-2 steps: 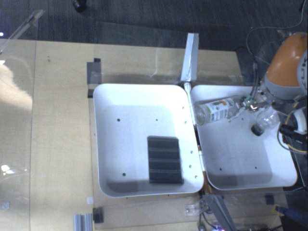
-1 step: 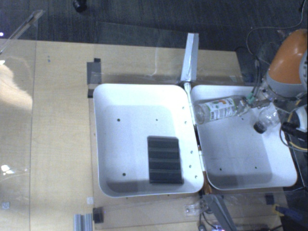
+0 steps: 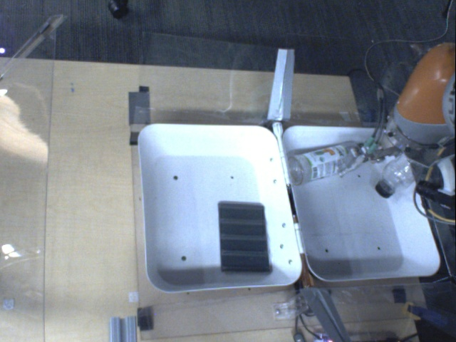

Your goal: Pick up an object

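Bottle: clear plastic bottle (image 3: pixel 326 162), lying on its side in the right bin (image 3: pixel 356 251), upper-left part of that bin, base end near the wall shared w/ the left bin, neck end pointing right toward the arm.
Label: white/green wrap around bottle's mid-body; rest see-through.
Black item: ribbed black block (image 3: pixel 244 236), flat in the left bin (image 3: pixel 160 191), lower-centre of frame, well apart from the arm.
Arm: orange band at upper right; gripper (image 3: pixel 388 164) sits low over the right bin's upper-right part, near the bottle's neck end.
Gripper state: can't tell, clear parts + glare blur it; nothing visibly held.
Handling (judgement): bottle looks empty, so prob. light; thin walls would flex under squeeze; smooth + round, so likely to roll or slip out sideways.
Where to grip (judgement): across the labelled mid-body, jaws square to the long axis; label gives more friction than bare plastic. Avoid the tapered neck.
Risk: bottle close to bin wall, little room on that side.
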Controlling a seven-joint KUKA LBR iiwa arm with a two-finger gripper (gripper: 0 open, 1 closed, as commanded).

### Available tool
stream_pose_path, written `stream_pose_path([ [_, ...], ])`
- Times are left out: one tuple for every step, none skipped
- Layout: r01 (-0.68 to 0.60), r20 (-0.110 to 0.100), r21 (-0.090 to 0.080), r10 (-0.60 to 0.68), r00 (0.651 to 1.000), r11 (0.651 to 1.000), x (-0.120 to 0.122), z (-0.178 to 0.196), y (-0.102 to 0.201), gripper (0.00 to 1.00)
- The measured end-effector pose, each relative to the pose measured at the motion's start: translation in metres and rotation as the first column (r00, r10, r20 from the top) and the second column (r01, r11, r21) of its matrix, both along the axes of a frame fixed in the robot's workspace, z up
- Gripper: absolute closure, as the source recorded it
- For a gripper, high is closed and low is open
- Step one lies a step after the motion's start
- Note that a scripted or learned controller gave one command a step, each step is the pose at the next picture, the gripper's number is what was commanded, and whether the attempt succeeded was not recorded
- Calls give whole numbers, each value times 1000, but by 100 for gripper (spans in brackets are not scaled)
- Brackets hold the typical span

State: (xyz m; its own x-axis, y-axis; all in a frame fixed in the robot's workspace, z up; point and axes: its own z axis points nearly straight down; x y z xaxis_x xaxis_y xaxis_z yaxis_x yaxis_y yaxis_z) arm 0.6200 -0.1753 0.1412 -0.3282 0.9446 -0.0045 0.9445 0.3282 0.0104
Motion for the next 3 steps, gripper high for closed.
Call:
stream_pose_path([
  [-91, -7, -13, 91, 996, 996, 8, -16, 7, 0],
  [-153, -18, 5, 153, 988, 988, 15, -16, -30, 0],
  [-200, -27, -5, 200, 979, 980, 41, -33, -14, 0],
])
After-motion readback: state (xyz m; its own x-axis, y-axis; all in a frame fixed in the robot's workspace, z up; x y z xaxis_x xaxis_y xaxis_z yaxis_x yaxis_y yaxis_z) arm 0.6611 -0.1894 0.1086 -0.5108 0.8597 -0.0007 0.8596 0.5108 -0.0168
